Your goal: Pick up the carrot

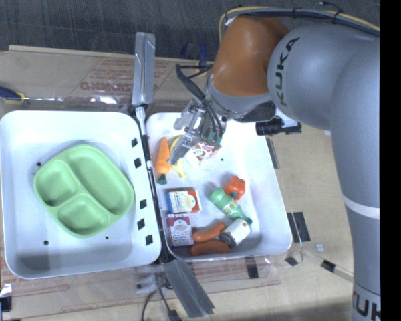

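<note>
Orange carrot [162, 155] lying near right bin's left wall

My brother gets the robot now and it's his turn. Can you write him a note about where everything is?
Gripper: low in the right bin, just right of the carrot; whether it grips anything cannot be told.
Carrot: lying by the right bin's left wall, beside a yellow piece, not lifted.
Green tray: in the left bin.
Done: arm is over the carrot's area.
Left: grasp the carrot and lift it.
</note>
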Available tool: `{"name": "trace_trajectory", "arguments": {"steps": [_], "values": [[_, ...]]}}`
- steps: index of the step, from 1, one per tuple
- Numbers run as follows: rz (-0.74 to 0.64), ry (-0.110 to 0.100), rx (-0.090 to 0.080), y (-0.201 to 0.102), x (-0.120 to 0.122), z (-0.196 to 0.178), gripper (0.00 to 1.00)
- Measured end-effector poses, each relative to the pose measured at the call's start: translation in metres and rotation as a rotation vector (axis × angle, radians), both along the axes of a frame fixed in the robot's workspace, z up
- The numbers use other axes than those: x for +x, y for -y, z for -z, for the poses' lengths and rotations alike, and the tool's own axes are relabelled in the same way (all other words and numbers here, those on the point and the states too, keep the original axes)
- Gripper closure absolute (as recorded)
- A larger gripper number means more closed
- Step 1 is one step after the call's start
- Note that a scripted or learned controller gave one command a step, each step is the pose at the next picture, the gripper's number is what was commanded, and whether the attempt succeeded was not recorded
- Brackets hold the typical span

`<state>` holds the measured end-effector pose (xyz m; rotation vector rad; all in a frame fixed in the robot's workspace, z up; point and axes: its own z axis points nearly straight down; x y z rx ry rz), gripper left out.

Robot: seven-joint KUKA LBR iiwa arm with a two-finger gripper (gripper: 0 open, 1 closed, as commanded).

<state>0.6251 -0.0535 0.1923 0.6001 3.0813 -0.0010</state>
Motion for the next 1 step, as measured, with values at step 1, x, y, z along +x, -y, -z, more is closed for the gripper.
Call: {"name": "trace_trajectory", "arguments": {"steps": [1], "values": [[0.000,0.000,0.000,0.0000,0.0000,0.0000,0.00]]}}
